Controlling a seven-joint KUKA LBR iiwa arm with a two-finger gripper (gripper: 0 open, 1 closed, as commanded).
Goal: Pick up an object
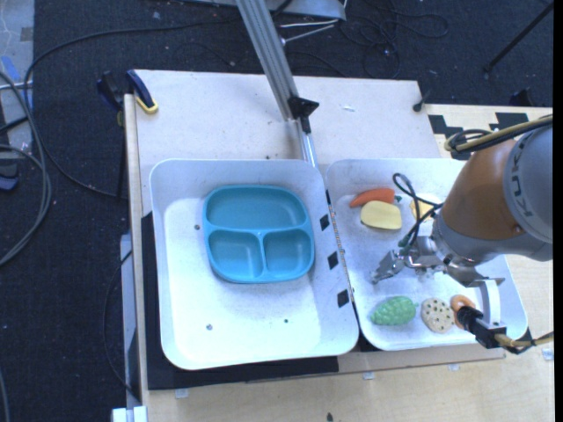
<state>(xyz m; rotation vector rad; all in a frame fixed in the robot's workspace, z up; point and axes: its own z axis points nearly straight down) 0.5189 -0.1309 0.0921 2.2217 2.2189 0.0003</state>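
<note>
Two shallow white bins sit side by side on the surface (pixel 220 117): the left bin (pixel 176 323) carries a blue divided tray (pixel 259 233), and the right bin (pixel 345 236) holds the small items that the task could take. A yellow piece (pixel 381 215) lies toward twelve o'clock in that bin with an orange-red piece (pixel 373 197) touching its far edge; a green lumpy object (pixel 392 310) and a speckled cookie-like disc (pixel 435 315) lie toward six o'clock, with a small orange item (pixel 461 303) just beside the disc at three o'clock. The arm (pixel 493 205) reaches in from three o'clock, and its pincer (pixel 396 265) hangs near the middle of the right bin, between the yellow piece and the green object, touching neither as far as the slant shows. Its metal fingers look slightly parted with nothing between them, though they are small and glinting here, so that reading is uncertain. Judged from this, the pick is not yet made: every object rests on the bin floor, and choosing one, closing on it and lifting are all left to do.
</note>
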